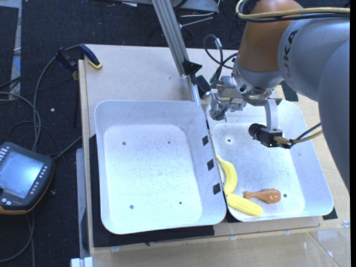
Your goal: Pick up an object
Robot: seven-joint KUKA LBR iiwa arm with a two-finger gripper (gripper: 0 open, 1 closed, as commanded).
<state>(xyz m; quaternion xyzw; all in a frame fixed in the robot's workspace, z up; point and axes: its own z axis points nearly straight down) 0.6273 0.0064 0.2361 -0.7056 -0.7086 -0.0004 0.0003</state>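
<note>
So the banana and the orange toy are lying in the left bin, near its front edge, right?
Not quite. The camera view shows the banana and the orange toy in the right bin, not the left one. They do lie near its front edge, the banana against the divide between the bins.

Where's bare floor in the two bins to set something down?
The left bin has its whole floor bare. In the right bin, bare floor lies between the gripper at the back and the banana and orange toy, which crowd the front.
</note>
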